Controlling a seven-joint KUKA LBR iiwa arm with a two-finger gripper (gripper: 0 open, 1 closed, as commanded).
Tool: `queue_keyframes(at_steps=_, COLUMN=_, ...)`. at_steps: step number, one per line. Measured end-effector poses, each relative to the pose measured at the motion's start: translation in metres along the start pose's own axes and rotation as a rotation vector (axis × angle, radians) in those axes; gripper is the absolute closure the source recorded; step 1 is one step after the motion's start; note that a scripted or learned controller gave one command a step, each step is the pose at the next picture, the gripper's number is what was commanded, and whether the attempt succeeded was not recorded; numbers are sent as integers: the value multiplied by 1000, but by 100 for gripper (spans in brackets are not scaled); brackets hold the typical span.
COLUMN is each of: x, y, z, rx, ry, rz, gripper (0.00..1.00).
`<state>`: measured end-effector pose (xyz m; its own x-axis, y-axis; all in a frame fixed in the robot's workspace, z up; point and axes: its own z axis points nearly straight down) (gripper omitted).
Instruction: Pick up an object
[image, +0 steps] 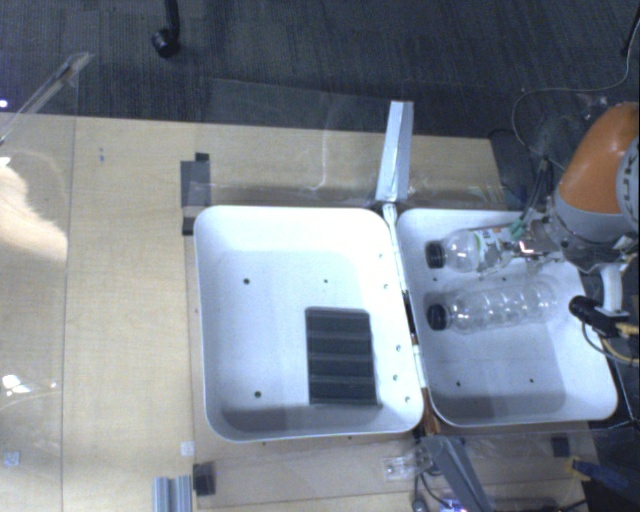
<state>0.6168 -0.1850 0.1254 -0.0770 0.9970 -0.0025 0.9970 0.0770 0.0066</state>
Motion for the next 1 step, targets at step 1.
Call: queue_keyframes(at_steps=1, x=16, y=-18, z=37, rx=-4, ry=0, rz=-202, gripper=0)
